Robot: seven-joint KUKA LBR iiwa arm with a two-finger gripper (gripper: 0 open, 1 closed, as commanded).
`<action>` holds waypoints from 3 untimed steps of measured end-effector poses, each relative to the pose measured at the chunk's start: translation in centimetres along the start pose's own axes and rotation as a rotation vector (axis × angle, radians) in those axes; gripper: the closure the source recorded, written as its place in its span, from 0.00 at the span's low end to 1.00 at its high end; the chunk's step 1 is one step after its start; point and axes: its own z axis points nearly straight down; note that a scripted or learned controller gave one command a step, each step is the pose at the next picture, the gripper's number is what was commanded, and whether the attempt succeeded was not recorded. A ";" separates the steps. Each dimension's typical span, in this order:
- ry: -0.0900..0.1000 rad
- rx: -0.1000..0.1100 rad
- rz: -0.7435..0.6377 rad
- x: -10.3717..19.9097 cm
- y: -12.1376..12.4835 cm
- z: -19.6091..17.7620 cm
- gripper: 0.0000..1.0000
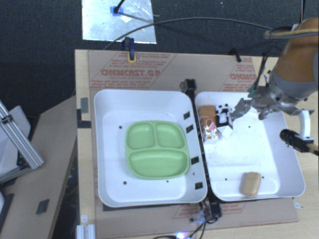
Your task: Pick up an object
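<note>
The right bin [279,148] holds several small objects. A brown block [207,111] and a red-and-white packet [211,131] lie near its left wall, with a small black-and-white item [223,115] just right of them. A tan oblong piece [250,183] lies near the front edge. My gripper [247,106] hangs over the back of the right bin, just right of the black-and-white item; whether it touches that item is unclear. The grey arm with its orange band [299,54] comes in from the upper right.
The left bin [107,133] holds a green divided plate [157,149]. Black clips line the wall between the bins [195,138]. A black part of the arm [294,140] reaches over the right bin's right side. A shiny foil sheet [118,13] lies behind the bench.
</note>
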 end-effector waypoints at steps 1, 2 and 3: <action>-0.001 -0.011 -0.002 0.0 0.2 -0.6 0.00; -0.001 -0.009 -0.002 0.5 0.9 3.9 0.00; -0.001 -0.008 0.000 -0.1 1.6 9.4 0.00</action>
